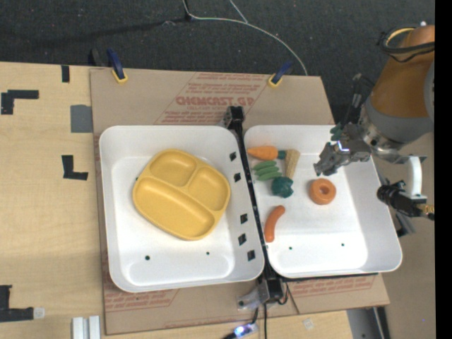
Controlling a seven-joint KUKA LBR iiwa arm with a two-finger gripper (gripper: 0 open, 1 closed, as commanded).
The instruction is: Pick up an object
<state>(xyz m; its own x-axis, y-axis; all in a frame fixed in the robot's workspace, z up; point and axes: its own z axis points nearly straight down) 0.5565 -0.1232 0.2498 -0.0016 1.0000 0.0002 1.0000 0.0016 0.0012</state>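
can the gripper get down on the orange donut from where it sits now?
Probably yes. The gripper hangs just above the orange donut, which lies alone on bare bin floor, apart from the green toy and sausage.

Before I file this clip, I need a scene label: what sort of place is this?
Probably a robotics lab grasping bench: a robot arm over two white bins, clamped cardboard, toy food like a doughnut.

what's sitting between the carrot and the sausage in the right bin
In the camera view, green pieces and a dark green broccoli-like piece lie between the carrot and the sausage.
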